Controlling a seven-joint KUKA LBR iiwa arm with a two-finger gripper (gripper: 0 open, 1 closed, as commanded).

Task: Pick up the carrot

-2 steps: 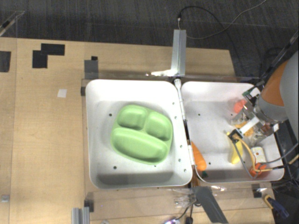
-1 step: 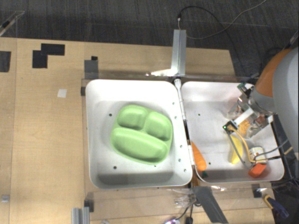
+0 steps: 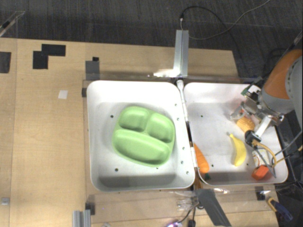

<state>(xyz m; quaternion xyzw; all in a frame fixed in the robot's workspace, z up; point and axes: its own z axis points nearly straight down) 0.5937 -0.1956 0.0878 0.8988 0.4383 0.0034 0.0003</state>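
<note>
Against the right bin's (image 3: 208, 91) left wall I saw the carrot (image 3: 201, 160), banana (image 3: 238, 151) nearby, gripper (image 3: 242, 113) over something yellowish, its state unclear.

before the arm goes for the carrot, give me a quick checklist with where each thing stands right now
1. Carrot in view and reachable from above: ok. It lies in the right bin, against the left wall near the front corner.
2. Space around the carrot: ok on its right; the banana lies apart. The wall side is tight.
3. Claw over the carrot: not ok. It sits at the bin's far right, above a tan item.
4. Claw free of any load: cannot tell.
5. Green tray out of the path: ok, it is in the left bin.
</note>
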